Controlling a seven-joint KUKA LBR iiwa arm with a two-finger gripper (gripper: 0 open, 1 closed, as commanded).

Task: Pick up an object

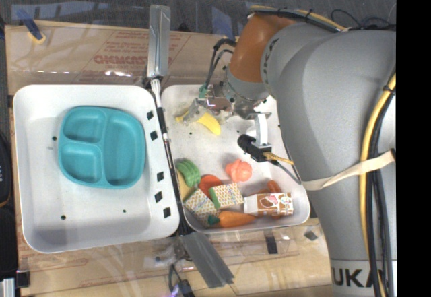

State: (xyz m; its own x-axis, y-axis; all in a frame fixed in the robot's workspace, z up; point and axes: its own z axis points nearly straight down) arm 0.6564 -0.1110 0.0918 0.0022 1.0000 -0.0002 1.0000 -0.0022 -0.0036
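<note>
Gripper (202,106) is parked low over the back-left corner of the right bin (291,218), basically on top of the yellow banana-looking toy (208,123), but the wrist blocks the business end, so honestly can't tell what state it's in or whether it's got anything. Going big to small: the left bin (40,208) just has a teal divided plate (102,146), way too wide and flat to bother with. Over in the right bin the front pile has a little milk carton (269,205), probably light and boxy with nice flat sides to pinch, next to an orange carrot (234,219) that's likely hard plastic and a bit slick, so grab mid-body. Then a patterned block (227,194), a green veggie (189,172) and a round pinkish fruit (238,170), which I'd guess rolls away if you clip it off-centre. Banana looks like the target here: light, stiff, curved, so squeezing across the narrow middle seems safest.
</note>
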